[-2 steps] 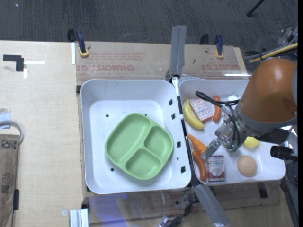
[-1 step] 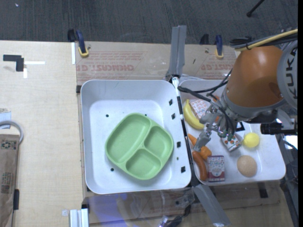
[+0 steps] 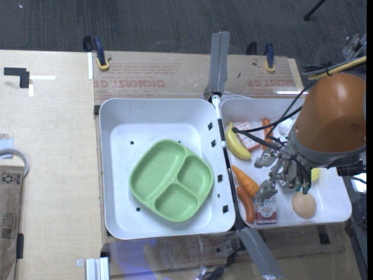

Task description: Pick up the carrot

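Observation:
The carrot [image 3: 246, 180] is orange and tapered. It lies in the right bin [image 3: 332, 214] near that bin's left wall, pointing up and to the left. My gripper [image 3: 268, 186] hangs just to the right of the carrot's thick end, over a small red and white packet [image 3: 266, 210]. Cables and the wrist's orange band [image 3: 337, 116] cover much of the gripper. Nothing is visibly held in it.
The right bin also holds a banana [image 3: 235, 143], a reddish sausage [image 3: 245, 206] just below the carrot, a tan egg [image 3: 303, 205], a thin orange stick [image 3: 267, 127] and a yellow item [image 3: 315, 175]. In the left bin [image 3: 116, 156] sits a green divided plate [image 3: 171, 179].

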Controlling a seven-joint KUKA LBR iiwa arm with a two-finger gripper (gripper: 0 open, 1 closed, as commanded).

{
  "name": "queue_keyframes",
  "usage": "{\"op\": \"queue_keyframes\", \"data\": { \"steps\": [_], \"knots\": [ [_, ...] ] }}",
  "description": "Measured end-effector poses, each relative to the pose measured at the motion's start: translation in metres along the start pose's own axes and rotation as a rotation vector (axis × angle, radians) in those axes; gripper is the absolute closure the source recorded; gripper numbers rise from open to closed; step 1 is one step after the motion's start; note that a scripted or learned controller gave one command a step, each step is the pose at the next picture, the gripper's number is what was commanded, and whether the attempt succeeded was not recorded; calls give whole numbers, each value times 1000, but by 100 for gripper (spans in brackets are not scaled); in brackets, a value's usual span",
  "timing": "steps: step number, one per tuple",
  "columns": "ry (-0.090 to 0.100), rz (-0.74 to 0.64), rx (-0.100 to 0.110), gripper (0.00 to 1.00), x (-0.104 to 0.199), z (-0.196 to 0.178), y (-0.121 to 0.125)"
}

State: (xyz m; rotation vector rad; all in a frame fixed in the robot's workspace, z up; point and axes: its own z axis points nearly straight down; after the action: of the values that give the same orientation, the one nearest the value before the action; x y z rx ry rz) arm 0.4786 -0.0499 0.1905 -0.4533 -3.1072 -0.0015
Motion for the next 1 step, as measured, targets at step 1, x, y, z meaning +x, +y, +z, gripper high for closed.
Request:
{"op": "queue_keyframes", "data": {
  "steps": [1],
  "knots": [
    [0,-1,0,0,0,0,0]
  ]
}}
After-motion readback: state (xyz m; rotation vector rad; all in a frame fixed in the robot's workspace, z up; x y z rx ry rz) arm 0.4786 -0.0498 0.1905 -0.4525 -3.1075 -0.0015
